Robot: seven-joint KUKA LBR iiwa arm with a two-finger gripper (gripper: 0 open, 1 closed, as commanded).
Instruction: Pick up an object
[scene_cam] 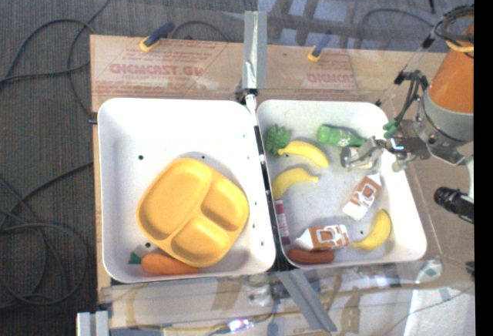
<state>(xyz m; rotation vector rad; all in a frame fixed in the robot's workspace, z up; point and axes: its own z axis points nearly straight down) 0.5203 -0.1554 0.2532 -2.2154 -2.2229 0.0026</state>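
The right bin [400, 250] holds several toy foods. A green bottle [333, 134] lies at the back, with a broccoli [276, 139] to its left. Two yellow bananas [305, 151] [293, 179] lie left of centre and a third banana [376, 231] lies at the front right. A white and orange carton [362, 197] sits mid-right and another carton [326, 236] lies near the front, behind a red sausage [310, 256]. My gripper [362, 156] hangs over the bin's back right, just right of the green bottle and above the mid-right carton, open with nothing between its fingers.
The left bin [123, 134] holds a yellow divided plate [194, 210] and an orange carrot [166, 265] at its front edge. A thin pink tube [279, 220] lies along the right bin's left wall. The arm's orange band [453, 84] rises at the right.
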